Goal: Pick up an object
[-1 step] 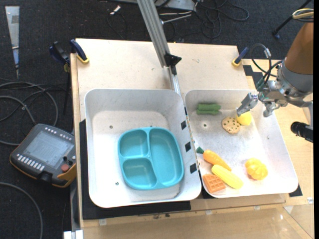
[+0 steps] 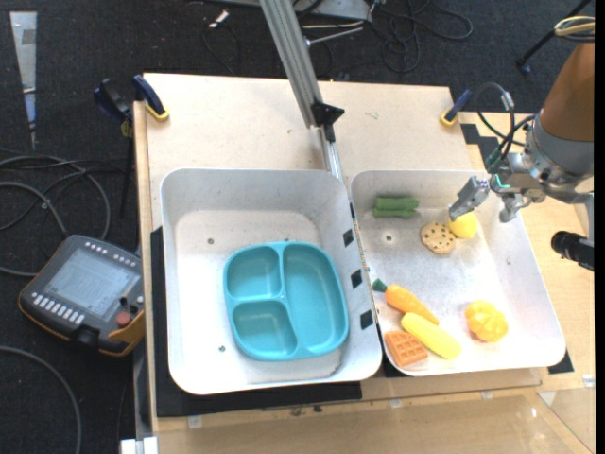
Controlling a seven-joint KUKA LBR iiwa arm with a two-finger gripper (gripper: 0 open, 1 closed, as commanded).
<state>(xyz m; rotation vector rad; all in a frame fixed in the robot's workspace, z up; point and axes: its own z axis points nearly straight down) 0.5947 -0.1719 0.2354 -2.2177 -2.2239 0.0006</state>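
You get bright, even light from above. The white bins (image 2: pixel 189 206) glare a little and wash out along their rims. Shadows are soft and short, lying close under the tray (image 2: pixel 284 301). The floor (image 2: pixel 66 83) stays dark. Focus is mildly soft throughout; the arm (image 2: pixel 572 112) at the right blurs slightly.

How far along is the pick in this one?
Nothing is lifted yet. The claw hangs over the right bin, close above a small yellow piece beside the cookie. Whether it grips that piece is unclear. Grasping and lifting remain.
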